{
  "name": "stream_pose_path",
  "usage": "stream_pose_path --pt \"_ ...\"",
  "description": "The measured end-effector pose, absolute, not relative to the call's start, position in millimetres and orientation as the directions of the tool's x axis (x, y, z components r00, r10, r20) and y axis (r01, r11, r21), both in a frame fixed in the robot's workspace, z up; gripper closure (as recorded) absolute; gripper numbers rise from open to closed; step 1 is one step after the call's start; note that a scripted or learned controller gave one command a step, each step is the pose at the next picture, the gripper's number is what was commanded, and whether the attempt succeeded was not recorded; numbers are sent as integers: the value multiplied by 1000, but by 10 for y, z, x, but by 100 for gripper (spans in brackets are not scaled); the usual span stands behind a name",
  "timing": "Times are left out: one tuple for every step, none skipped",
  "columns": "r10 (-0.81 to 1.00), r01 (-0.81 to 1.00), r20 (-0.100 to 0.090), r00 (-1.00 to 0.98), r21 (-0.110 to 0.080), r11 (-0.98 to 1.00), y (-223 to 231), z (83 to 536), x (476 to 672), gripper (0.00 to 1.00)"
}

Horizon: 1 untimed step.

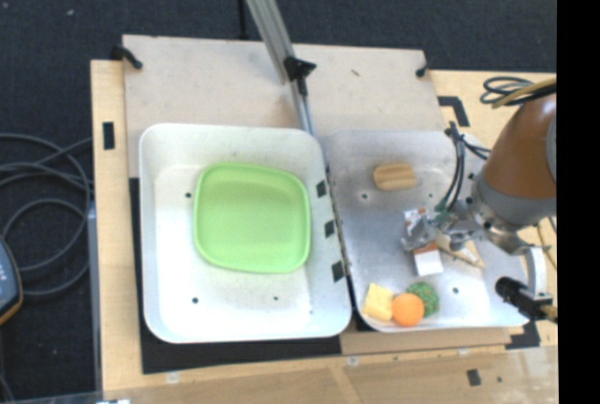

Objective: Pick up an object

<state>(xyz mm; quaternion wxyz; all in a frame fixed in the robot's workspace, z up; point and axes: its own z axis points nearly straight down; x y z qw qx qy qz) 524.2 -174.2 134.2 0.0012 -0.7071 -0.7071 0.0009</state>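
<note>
Probably light, stiff toy food: tan bread-like block (pixel 395 176) near right bin (pixel 375 144) far edge, easiest across short sides; gripper (pixel 424 238) low mid-bin, finger state impossible to tell.

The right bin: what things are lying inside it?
Inside the right bin lie a tan block, a yellow piece, an orange ball and something green. The gripper covers part of the floor; what lies under it cannot be seen.

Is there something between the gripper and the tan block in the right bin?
Nothing visible. The gripper is low in the right bin, and the tan block lies apart from it toward the far wall, with bare bin floor between them.
</note>
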Motion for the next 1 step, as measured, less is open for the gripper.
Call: stream_pose_path --pt "1000 1000 -1 2 2 -2 -1752 1468 5254 100"
